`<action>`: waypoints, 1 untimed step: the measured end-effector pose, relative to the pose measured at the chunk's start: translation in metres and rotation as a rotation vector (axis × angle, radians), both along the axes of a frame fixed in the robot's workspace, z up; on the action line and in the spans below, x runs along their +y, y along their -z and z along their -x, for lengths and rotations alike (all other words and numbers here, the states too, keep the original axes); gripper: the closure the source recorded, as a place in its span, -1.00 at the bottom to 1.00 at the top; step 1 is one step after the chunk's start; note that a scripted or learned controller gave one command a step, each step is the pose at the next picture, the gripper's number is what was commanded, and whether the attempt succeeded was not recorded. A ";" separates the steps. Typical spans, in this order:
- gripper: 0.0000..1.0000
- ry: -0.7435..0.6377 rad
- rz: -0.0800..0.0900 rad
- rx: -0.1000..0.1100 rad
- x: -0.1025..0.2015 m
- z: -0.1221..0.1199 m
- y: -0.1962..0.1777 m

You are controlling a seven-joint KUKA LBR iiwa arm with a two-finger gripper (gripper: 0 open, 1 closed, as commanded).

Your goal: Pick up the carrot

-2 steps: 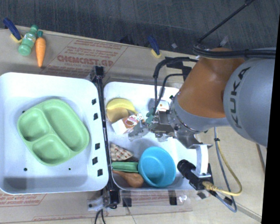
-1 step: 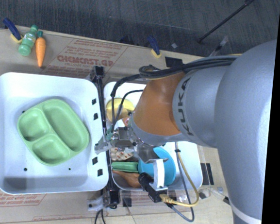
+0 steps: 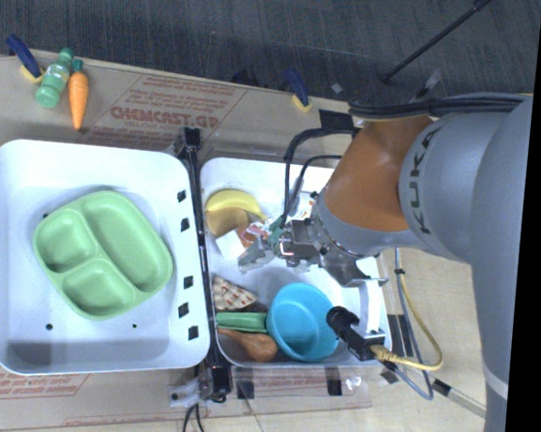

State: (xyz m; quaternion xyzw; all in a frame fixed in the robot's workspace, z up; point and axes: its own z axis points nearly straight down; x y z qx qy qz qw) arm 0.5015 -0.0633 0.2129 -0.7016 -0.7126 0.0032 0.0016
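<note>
An orange carrot (image 3: 77, 98) with a green top lies on the brown bench board at the far left, outside both bins, next to a small green bottle (image 3: 52, 81). My gripper (image 3: 268, 242) is low in the right bin (image 3: 255, 174), just right of a yellow banana (image 3: 231, 209) and beside a small red-orange piece (image 3: 249, 239). The grey arm with its orange band (image 3: 377, 177) covers the bin's right part. The carrot sits far from the gripper, beyond the left bin.
In the right bin lie a blue cup (image 3: 301, 320), a green stick-like piece (image 3: 240, 321), a brown item (image 3: 250, 346) and a checked brown piece (image 3: 232, 295). The left bin (image 3: 8, 263) holds a green divided plate (image 3: 103, 253). Cables trail at the right.
</note>
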 end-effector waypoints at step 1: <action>-1.00 0.031 -0.003 0.006 0.076 0.026 0.023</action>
